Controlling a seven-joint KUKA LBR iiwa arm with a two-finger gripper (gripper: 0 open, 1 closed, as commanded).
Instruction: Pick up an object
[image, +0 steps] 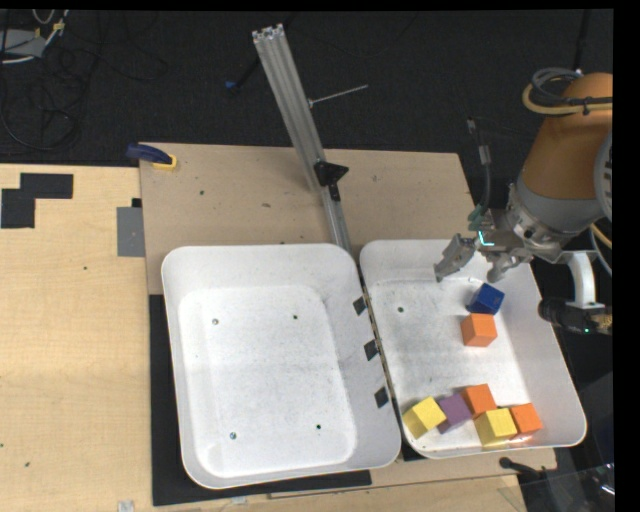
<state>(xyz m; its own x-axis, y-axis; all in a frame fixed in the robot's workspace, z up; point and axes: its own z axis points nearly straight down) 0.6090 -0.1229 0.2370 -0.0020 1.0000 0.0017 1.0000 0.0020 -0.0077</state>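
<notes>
The hand (478, 262) hangs over the right bin (420, 330), fingers spread wide, gripping nothing. Just below its nearer finger sits the blue cube (487, 298), the orange cube (479, 329) touching beyond it. The arm (565, 160) is cut off at the right; further blocks cluster well below.

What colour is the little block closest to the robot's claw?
Blue. The blue block sits in the right bin just below the gripper, seen in the camera view.
</notes>
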